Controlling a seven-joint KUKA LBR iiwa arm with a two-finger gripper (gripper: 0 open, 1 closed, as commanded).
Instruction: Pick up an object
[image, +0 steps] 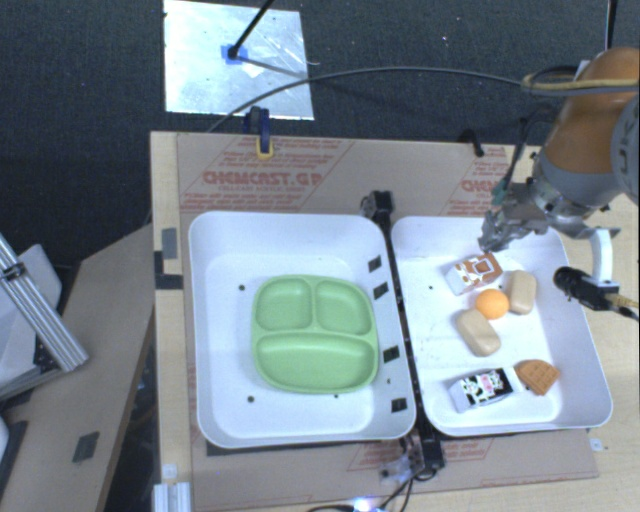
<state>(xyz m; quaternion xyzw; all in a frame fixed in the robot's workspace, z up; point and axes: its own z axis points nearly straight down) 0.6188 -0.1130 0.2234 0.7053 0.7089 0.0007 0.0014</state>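
Note:
The right bin (432, 330) holds several small items: a white and orange packet (474, 273), an orange ball (491, 304), a beige oblong piece (521, 292), a second beige piece (479, 332), a black and white carton (481, 389) and a brown waffle-like piece (538, 376). My gripper (494, 239) hangs over the bin's far part, just above and behind the white and orange packet. Nothing shows between its fingers.
The left bin (215, 300) holds a green divided plate (316, 334). A clamp (262, 133) sits at the bench's far edge. A black and white fitting (590, 280) sticks in at the right bin's right rim. A cable arcs over the back.

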